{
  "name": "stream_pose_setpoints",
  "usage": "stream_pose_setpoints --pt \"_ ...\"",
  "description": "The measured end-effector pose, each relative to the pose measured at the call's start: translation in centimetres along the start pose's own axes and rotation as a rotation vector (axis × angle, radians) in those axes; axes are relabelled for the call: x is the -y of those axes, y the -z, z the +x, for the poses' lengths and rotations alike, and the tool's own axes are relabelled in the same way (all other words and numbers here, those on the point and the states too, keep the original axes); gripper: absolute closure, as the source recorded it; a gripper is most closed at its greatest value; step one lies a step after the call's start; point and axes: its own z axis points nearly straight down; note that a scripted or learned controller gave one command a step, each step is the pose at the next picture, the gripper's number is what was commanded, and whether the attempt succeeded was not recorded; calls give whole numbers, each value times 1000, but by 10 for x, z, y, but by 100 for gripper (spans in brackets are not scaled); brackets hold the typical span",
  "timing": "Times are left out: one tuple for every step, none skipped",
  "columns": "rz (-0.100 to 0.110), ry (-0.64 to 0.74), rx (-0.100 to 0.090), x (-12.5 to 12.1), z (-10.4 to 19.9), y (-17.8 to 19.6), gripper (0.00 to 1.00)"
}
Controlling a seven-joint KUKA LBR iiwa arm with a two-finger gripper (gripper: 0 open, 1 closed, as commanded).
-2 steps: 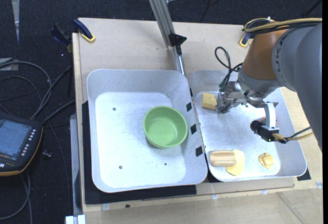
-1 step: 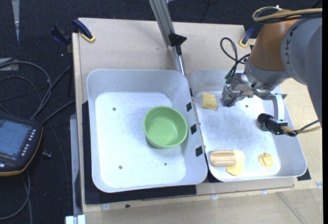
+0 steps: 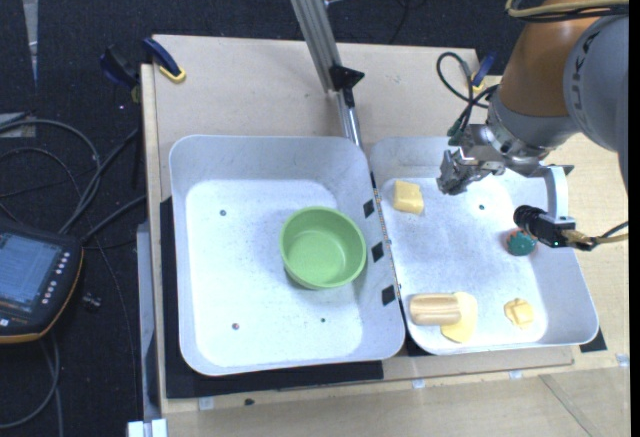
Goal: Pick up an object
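- The gripper [image 3: 452, 175] hangs above the right bin [image 3: 560, 270], just beside the yellow block [image 3: 407, 197] (I cannot tell its state).
- Centre over that block, then descend squarely.

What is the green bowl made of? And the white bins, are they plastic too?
The green bowl looks like smooth plastic: one even light green, with a soft sheen on its rim. The white bins seem to be thin matte plastic too, judging by their rounded moulded corners and shallow walls, though painted metal can't be ruled out.
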Motion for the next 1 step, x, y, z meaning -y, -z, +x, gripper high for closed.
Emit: stream_pose_setpoints --pt "2 0 0 0 0 18 100"
